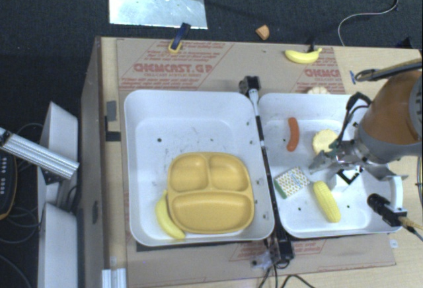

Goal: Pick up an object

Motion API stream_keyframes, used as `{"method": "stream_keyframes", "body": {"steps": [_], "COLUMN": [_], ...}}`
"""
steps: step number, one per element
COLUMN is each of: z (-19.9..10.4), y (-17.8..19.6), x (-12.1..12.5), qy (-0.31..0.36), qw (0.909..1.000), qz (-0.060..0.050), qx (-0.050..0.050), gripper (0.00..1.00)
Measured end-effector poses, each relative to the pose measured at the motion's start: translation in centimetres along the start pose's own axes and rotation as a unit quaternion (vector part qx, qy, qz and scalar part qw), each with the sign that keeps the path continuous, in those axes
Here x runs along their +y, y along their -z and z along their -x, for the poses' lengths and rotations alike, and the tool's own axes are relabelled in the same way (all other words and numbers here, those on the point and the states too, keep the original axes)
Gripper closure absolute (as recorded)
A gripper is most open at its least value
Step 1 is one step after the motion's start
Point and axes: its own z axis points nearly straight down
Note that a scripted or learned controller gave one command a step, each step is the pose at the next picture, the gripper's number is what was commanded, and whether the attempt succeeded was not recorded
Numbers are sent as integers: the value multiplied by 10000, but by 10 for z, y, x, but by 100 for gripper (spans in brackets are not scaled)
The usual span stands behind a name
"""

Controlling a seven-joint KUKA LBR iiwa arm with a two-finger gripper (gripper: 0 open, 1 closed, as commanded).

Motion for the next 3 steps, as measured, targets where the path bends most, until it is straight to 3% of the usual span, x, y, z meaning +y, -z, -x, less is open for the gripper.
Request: {"method": "stream_keyframes", "body": {"steps": [2, 3], "z": [-25, -46], "y": [-7, -23], "x": [-26, 65], "qy": [-31, -2], "qw": [9998, 9999], "qz": [174, -94], "qx": [-103, 39], "gripper": [0, 0]}}
